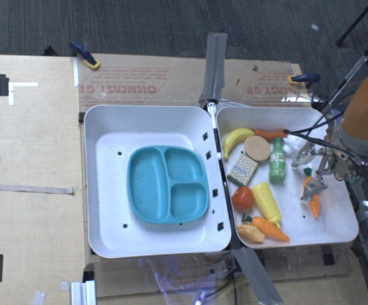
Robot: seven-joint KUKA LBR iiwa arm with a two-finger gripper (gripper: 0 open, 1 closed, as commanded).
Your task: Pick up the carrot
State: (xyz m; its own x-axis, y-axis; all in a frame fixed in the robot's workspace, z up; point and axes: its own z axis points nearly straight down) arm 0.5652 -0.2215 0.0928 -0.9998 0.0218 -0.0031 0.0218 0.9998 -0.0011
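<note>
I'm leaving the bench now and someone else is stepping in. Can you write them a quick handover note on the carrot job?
Gripper: low over the right bin, near its right side, with a small carrot at its fingertips. Whether the fingers grip it is unclear.
Another carrot lies at the front of the right bin beside a yellow bottle and a tomato.
Left bin holds a blue plate.
Done: arm is at the small carrot.
Left: confirm the grip and lift it.

The grey arm [361, 122] reaches in from the right edge, its orange band showing above the wrist. The wrist points downward and leftward, with the tool [313, 192] hanging low at its end. Black cables run leftward from the wrist.
</note>
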